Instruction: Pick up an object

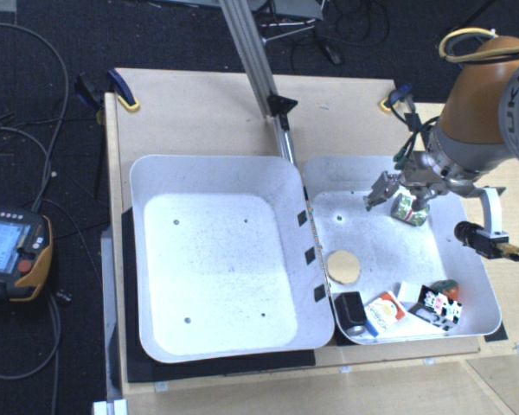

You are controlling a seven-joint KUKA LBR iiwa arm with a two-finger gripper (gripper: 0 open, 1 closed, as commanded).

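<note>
A pale wooden tabletop (208, 93) on dark, cable-strewn floor (43, 76) carries two white bins. In the right bin (372, 240), the hand (401, 194) closes around a small green-and-white object (409, 209) near its far edge.

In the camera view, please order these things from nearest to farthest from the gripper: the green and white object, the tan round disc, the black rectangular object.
1. The green and white object, right at the gripper, in the far part of the right bin.
2. The tan round disc, mid-bin near the left wall.
3. The black rectangular object, in the near left corner.
</note>
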